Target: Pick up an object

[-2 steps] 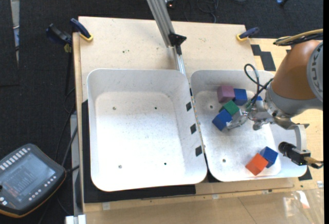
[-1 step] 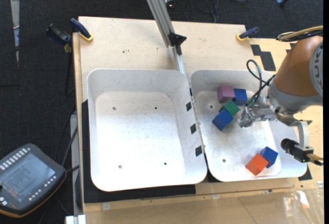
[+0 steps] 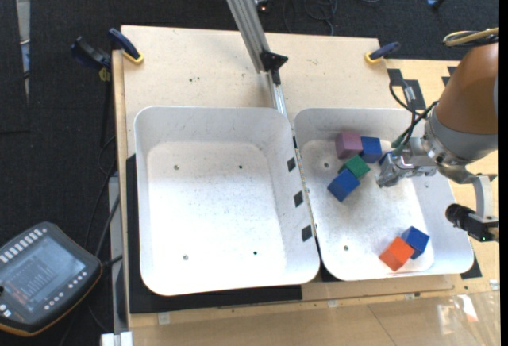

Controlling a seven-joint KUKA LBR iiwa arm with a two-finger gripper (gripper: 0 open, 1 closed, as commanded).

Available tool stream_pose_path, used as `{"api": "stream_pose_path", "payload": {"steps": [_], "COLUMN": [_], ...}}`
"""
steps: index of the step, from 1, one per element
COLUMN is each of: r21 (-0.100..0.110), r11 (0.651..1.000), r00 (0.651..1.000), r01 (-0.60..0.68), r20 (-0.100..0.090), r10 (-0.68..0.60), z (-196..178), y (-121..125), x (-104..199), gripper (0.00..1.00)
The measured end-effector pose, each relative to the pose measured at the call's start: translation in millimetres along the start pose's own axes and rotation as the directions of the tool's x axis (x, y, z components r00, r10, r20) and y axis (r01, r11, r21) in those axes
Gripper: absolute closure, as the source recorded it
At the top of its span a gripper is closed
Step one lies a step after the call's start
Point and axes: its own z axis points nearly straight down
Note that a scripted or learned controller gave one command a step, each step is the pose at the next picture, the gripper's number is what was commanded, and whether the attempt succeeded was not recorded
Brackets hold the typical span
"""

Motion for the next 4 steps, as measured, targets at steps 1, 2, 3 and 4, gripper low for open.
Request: {"api": "stream_pose_path", "payload": {"steps": [1,2,3,4], "r21": [-0.001,0.003,0.005,0.004], "r11": [1.0,1.0,1.0,1.0], "r00": [1.0,1.0,1.0,1.0], "r01": [0.0,0.005,0.005,0.007], "r20": [0.0,-0.003,-0.003,-0.004], "r10": [0.0,-0.005,-0.005,-0.007], "z": [-53.6,-60.4,-58.8,-64.5], "y": [2.4,7.7,13.4,12.9], "x": [-0.2,49.7,96.6,153.2], "gripper": [1.0,1.0,1.0,1.0]}}
